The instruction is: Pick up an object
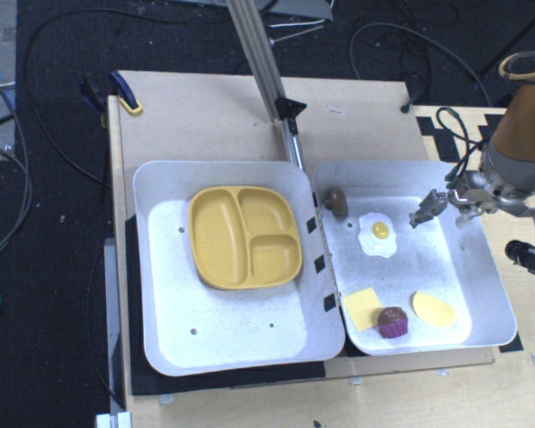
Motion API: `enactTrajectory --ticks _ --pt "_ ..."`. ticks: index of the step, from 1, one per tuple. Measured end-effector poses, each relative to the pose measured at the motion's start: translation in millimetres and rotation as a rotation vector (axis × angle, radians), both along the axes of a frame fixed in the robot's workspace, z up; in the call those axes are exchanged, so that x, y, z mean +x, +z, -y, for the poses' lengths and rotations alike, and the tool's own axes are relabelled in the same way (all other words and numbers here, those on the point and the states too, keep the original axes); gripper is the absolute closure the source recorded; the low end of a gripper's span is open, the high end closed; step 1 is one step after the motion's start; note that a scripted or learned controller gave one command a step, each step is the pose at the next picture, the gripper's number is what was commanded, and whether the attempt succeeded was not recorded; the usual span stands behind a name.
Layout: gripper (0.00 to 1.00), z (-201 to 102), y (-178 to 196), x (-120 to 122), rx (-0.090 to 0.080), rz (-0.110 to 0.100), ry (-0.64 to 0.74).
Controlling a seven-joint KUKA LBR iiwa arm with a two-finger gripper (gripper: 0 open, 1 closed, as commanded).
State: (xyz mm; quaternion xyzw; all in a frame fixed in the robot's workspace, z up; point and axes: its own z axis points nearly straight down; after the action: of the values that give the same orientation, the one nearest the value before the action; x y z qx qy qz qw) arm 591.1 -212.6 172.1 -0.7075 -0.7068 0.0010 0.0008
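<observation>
**Fried egg sits closest to the reach, but nothing is gripped**

Fried egg (378,236), a toy one, lies in the right bin (481,266), toward the bin's far edge and about midway across. It looks the likeliest pick, being nearest the gripper (425,210). The jaws hover over the far right part of that bin, just beside the egg and apart from it. From where I stand I cannot tell whether they are wide or narrow; the tip is small and dark against the white, and nothing shows between them.

My worry is the egg itself. It lies flat, so the jaws could close above it and come up bare, or skid it across the smooth floor of the bin. If the descent is off toward the right wall, a finger may strike the rim.

Further out, a brown piece (336,201) rests at the bin's far left corner, and a nudged egg could slide that way. Along the near edge sit a yellow square (363,308), a purple piece (392,322) touching it, and a yellow oval (433,309), all well clear.

In the left bin (160,328) lies a yellow divided tray (246,237), out of harm's way on the table (205,114).
</observation>
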Motion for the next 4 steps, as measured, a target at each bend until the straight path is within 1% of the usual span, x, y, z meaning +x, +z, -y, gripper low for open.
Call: enactTrajectory --ticks 1,2,3,4 --pt "0.0 -1.4 -58.6 8.6 0.0 0.001 0.004" --pt "0.0 -1.7 -80.0 9.2 -0.001 0.003 0.003" --pt "1.0 -1.8 -67.2 10.9 -0.002 0.009 0.004" --pt "1.0 -2.7 -4.5 18.8 -0.003 0.011 0.004"
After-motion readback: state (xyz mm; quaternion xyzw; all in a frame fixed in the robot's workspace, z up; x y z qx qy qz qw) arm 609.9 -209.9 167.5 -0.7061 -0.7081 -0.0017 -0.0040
